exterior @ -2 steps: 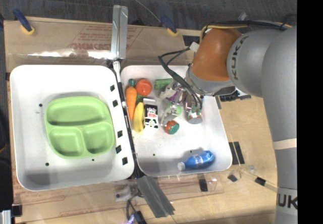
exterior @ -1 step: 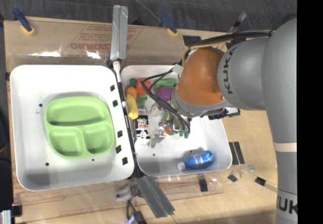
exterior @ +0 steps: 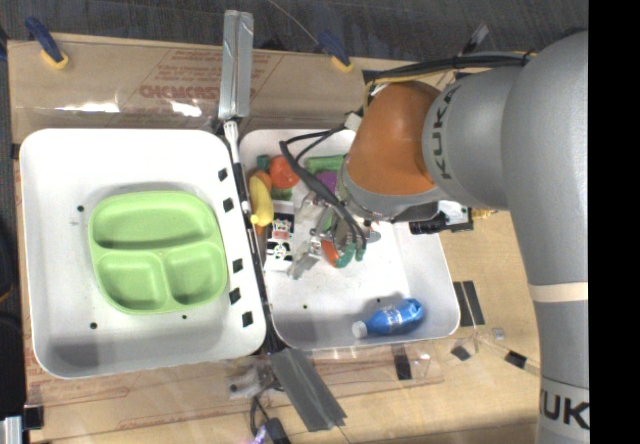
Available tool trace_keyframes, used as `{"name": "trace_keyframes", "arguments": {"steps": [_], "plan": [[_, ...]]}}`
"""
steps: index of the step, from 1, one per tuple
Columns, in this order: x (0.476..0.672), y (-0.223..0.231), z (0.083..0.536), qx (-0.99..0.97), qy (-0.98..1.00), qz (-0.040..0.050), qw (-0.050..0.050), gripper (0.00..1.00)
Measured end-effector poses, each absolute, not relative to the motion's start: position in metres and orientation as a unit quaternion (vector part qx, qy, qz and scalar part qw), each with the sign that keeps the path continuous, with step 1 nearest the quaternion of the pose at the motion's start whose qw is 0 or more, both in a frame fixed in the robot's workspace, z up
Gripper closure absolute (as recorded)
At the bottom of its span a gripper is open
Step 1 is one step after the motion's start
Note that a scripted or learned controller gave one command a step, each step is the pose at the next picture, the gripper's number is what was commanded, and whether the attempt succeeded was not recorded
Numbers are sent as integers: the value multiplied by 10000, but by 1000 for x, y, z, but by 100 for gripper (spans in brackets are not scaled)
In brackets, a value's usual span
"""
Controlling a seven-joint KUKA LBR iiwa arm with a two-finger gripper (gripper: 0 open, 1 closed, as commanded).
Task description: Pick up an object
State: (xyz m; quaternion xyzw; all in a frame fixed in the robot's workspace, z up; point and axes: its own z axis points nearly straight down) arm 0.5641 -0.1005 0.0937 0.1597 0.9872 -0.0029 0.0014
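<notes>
"KUKA" lettering ran down the grey arm (exterior: 520, 132). One green divided plate (exterior: 157, 250) lay in the left bin (exterior: 50, 232). In the right bin (exterior: 430, 277) one blue bottle (exterior: 392, 318) lay near, one yellow banana (exterior: 260, 200) far-left. The gripper (exterior: 322, 244) hung over the clutter; its claw's state couldn't be told.

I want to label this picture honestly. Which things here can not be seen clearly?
- Gripper, camera view: a tangle of cables and small toys surrounds it; finger state unclear.
- Toys under the arm: its orange band covers part of the right bin.
- Small black-and-white item: too small to identify.
- Blue bottle: label blurred.
</notes>
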Motion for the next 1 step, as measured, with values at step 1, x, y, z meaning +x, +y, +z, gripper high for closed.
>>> {"name": "trace_keyframes", "arguments": {"steps": [1], "plan": [[568,-200,94,1383,9904,-8,20,0]]}}
